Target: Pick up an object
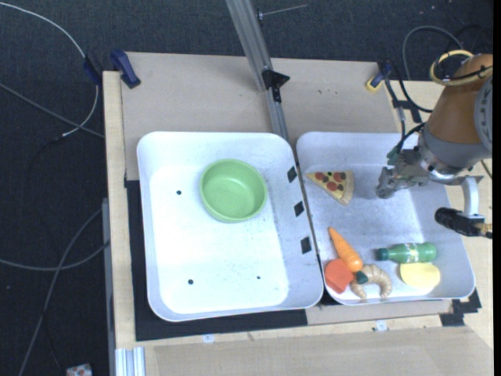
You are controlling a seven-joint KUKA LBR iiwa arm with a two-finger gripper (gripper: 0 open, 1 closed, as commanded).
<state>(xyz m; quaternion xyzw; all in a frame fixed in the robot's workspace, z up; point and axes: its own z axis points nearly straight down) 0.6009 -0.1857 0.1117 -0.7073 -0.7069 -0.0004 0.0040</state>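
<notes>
My gripper point(386, 186) hangs low over the back part of the right bin point(368, 143), a short way right of a pizza slice point(333, 185). Nothing shows between its fingers. Toward the bin's front lie an orange carrot point(344, 247), a red block point(339, 276), a tan ginger-like root point(374, 280), a green bottle point(405, 252) on its side and a yellow piece point(419, 275). A green bowl point(232, 189) stands in the left bin point(180, 288).
A slanted metal pole point(252, 37) crosses the bench behind the bins. Black clips point(297, 208) line the wall between the bins. Blue clamps point(124, 67) sit at the bench's back corners. Bare bin floor lies between the gripper and the bottle.
</notes>
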